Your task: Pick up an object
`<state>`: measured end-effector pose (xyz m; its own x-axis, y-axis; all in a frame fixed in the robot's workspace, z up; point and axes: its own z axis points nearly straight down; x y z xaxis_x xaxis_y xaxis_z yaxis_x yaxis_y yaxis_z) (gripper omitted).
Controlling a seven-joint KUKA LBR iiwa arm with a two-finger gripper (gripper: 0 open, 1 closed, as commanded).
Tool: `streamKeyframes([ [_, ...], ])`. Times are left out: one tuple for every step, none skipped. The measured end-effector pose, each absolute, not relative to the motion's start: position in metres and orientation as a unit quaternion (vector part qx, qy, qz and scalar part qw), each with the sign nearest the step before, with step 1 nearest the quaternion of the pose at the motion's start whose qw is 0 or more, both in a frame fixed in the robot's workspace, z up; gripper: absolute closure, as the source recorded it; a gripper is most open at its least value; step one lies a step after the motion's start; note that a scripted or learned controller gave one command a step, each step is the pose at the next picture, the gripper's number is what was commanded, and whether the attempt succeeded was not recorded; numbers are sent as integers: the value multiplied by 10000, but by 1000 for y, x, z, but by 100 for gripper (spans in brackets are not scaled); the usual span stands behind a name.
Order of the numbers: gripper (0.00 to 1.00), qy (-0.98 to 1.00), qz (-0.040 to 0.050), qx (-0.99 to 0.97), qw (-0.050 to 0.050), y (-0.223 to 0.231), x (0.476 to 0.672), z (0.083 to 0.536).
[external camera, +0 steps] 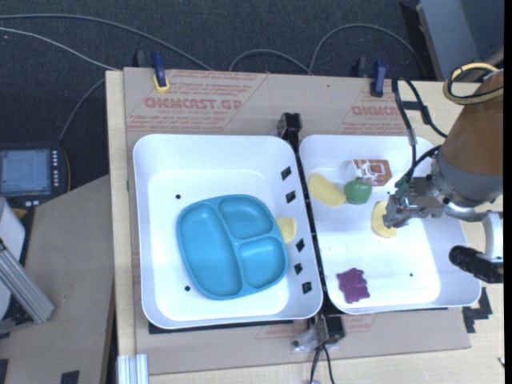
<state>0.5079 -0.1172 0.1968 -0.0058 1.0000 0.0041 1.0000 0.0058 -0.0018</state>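
Note:
My gripper [394, 214] hangs low over the right bin [416, 282], directly above a small yellow piece [383, 225] that peeks out beneath it. To its left lie a yellow lemon-like object [326, 190] and a green round object [358, 190], touching each other. A small orange and white packet [370, 169] rests just behind them. A purple grape-like cluster [353, 284] lies near the bin's front. The yellow piece is partly hidden by the gripper.
The left bin [160, 166] holds a blue divided plate [231, 245] with a small yellow object [286, 229] at its right edge. A black divider with clips [300, 206] runs between the bins. Cables [416, 126] trail along the right bin's back corner.

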Motion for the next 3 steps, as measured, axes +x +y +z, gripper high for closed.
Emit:
streamKeyframes([
  [100, -7096, -9, -7046, 17, -61, 520, 192],
  [100, -7094, -16, -7048, 1, -16, 532, 207],
  [100, -7098, -15, -7044, 8, 41, 532, 218],
])
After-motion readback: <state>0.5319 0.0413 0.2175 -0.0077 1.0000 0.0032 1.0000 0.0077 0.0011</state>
